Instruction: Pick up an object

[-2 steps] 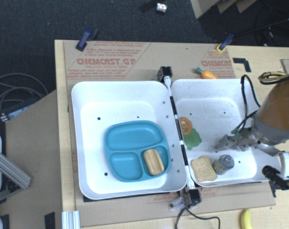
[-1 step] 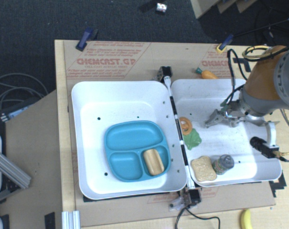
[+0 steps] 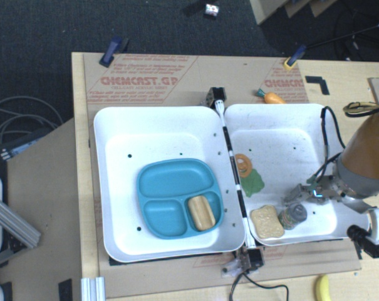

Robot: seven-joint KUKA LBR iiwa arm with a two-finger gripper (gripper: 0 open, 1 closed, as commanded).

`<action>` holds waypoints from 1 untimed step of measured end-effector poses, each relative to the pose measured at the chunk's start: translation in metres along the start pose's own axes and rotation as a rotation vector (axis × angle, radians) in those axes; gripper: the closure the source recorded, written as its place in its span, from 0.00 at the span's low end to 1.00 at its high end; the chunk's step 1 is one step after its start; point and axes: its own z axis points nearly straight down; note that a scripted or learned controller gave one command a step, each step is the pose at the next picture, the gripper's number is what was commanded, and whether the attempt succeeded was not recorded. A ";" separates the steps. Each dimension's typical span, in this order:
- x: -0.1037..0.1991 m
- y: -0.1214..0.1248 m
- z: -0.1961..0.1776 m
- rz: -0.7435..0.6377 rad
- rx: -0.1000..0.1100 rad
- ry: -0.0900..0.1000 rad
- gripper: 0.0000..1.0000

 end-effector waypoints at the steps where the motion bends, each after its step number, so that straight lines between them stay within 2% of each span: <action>1: 0.050 0.007 -0.056 -0.003 -0.003 0.000 0.00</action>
